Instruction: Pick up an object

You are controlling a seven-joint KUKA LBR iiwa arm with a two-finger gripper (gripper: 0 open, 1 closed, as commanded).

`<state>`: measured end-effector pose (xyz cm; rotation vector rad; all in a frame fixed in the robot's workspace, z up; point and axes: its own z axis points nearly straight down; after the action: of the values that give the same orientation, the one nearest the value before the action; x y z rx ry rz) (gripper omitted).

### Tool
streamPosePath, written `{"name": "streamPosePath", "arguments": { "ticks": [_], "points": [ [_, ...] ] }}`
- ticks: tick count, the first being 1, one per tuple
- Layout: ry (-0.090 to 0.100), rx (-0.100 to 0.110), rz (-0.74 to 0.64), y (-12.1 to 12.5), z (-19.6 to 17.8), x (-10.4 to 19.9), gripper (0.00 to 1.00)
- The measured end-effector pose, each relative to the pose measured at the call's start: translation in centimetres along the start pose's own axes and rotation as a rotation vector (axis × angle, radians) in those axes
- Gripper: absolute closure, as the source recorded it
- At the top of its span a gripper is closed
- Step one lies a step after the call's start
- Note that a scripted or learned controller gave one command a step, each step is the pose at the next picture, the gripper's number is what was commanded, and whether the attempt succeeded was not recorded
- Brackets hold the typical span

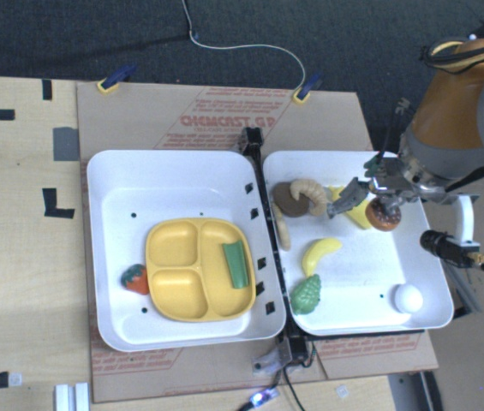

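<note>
Tool [363, 197] over right bin [430, 315], finger state unclear, banana [320, 253] below it, well apart

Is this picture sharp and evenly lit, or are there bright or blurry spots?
In the camera view the light is even and soft, with faint shadows; the white bins look bright, so the white ball nearly blends into its bin; the yellow tray and banana read clearly, while small items near the gripper look soft and hard to identify.

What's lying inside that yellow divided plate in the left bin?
A green block lies in the right compartment of the yellow plate. The other compartments look bare. What lies under the plate is hidden.
</note>
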<state>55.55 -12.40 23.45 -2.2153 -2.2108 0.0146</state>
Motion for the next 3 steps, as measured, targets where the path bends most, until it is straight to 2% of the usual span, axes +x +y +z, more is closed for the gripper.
{"name": "streamPosePath", "arguments": {
  "ticks": [1,3],
  "points": [
    [-0.002,-0.013,-0.003,0.2,-0.7,0.0,0.0],
    [-0.001,-0.009,-0.003,1.1,10.5,1.2,0.0]
  ]
}}
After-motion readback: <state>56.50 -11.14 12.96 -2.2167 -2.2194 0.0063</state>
